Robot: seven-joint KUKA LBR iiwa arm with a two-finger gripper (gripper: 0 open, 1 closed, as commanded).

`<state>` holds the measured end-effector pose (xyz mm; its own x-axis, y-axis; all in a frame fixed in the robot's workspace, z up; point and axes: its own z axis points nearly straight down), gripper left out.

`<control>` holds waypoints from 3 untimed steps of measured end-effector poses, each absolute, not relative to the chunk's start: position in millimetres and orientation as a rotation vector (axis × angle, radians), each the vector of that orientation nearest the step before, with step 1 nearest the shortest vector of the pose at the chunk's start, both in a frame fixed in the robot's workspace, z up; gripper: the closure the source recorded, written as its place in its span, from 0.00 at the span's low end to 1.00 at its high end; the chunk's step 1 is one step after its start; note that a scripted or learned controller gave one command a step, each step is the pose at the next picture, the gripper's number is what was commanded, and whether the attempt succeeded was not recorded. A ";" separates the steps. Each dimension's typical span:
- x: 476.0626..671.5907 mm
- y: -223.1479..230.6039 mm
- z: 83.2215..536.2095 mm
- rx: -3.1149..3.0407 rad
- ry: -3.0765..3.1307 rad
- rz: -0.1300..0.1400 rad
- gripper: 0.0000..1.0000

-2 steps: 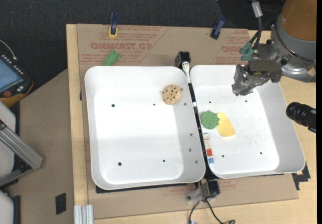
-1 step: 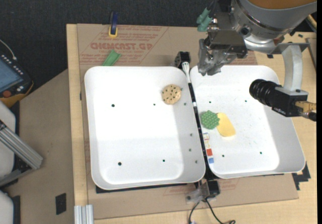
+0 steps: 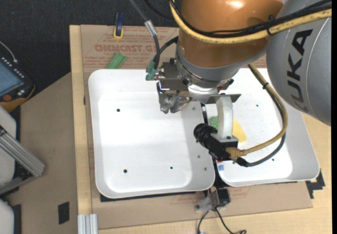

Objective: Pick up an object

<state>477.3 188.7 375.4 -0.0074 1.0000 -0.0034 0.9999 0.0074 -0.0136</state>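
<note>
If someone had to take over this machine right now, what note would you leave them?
Gripper: low over the far right part of the left bin; I can't tell whether it has anything.
Things: a yellow object and a small green object lie in the right bin, partly hidden by the robot.
Done: no pick that I can see.
Left: grasp one object and lift it.
</note>
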 end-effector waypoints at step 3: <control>479.5 150.7 472.5 -2.225 -2.222 -0.008 1.00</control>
<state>479.5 150.7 472.5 0.0013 1.0000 0.0017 1.0000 -0.0013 0.0055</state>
